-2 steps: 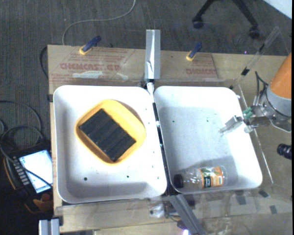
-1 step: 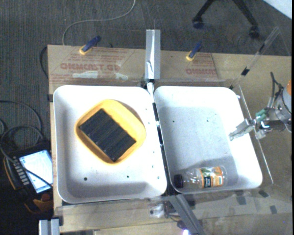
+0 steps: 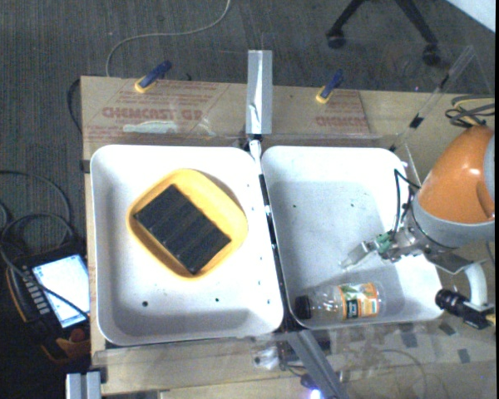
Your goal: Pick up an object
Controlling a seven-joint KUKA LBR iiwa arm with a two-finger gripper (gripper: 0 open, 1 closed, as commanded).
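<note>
Looks like a robotics lab or research workshop. Grey carpet (image 3: pixel 33 48) under a wooden surface (image 3: pixel 100 106) holding two white bins (image 3: pixel 108 248) side by side, clamps (image 3: pixel 152 76) pinning its far edge. Loose cables (image 3: pixel 175 32) across the floor, an office chair base (image 3: pixel 391 7) behind, a lit tablet (image 3: pixel 58 285) at left, an orange-banded arm (image 3: pixel 457 185) at right.

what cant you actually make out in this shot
- Two-finger gripper, camera view: small and blurred against the right white bin; open or shut is unreadable.
- Clear plastic bottle with orange label: label text too small.
- Flat black ridged block on the yellow dish: covers the dish's middle.
- Grey and orange arm: cut by the right edge.
</note>
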